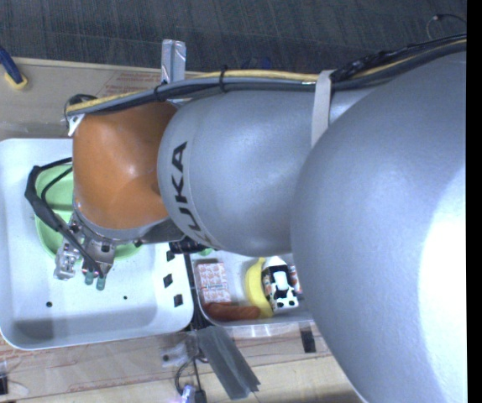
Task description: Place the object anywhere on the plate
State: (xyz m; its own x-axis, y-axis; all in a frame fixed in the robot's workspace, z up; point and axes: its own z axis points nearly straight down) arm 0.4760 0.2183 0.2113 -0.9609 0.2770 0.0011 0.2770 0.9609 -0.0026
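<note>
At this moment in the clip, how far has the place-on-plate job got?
Done: the arm has reached into the left bin, with the gripper at the edge of the green plate. In hand: no object can be seen between the fingers or lying on the visible part of the plate, which the arm mostly hides. Left: confirming a placement; the toys lie in the right bin.

There were two white bins [23,326], one green plate [49,229], one arm [308,183], and three small items [262,288] in the right bin.
</note>
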